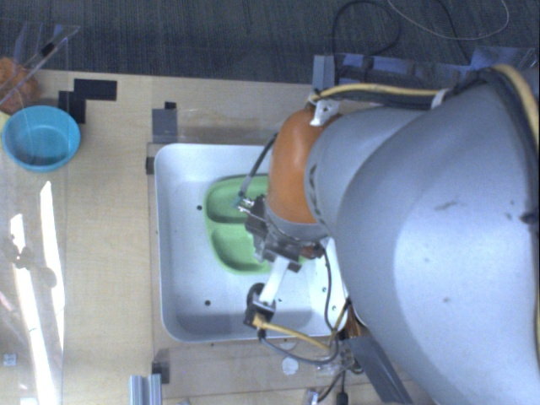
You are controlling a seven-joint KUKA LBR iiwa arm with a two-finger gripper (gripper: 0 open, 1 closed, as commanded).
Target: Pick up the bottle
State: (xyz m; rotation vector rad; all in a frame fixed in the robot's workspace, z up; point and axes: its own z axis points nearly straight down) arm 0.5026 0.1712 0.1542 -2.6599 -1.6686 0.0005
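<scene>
Bottle [226,226]: green, lying mid-bin [181,298], its right part hidden under the wrist. I judge it light, smooth plastic, slippery and a little squashy, so I'd grip across the narrowing between its lobes. Gripper [272,245] sits at its right edge; open or closed, I cannot tell.

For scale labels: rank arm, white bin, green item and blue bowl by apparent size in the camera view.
1. arm, nearest the camera.
2. white bin.
3. green item, partly hidden, and blue bowl: alike.

Robotics lab, pale bench [110,226], white bin [181,226] (cables [363,3] on carpet [211,24])
</scene>
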